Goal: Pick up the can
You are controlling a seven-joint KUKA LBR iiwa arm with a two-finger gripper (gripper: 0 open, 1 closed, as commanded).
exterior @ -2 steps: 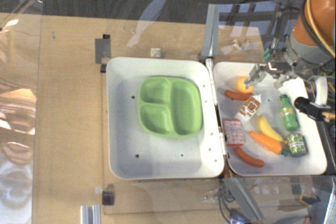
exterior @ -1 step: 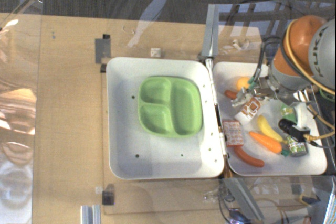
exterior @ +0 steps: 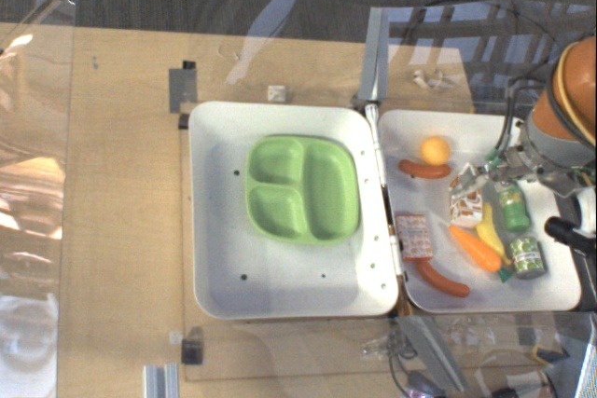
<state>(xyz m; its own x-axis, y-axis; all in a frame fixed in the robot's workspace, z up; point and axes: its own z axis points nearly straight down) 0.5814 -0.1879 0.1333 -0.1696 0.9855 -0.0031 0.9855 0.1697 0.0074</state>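
The can (exterior: pixel 527 256), small with a green label and a silver top, lies near the right bin's (exterior: pixel 485 303) front right corner, touching a carrot (exterior: pixel 477 248). My gripper (exterior: pixel 505 163) hangs over the bin's right side, behind a green bottle (exterior: pixel 511 208) and roughly a hand's width beyond the can. The grey arm with its orange band (exterior: pixel 576 89) reaches in from the right edge. Nothing shows between the gripper and the can.
The right bin also holds an orange ball (exterior: pixel 434 150), two sausages (exterior: pixel 424 169) (exterior: pixel 443 279), a banana (exterior: pixel 491 228), a small carton (exterior: pixel 465 199) and a red-white packet (exterior: pixel 414 236). A green divided plate (exterior: pixel 303 189) sits in the left bin (exterior: pixel 215 275).
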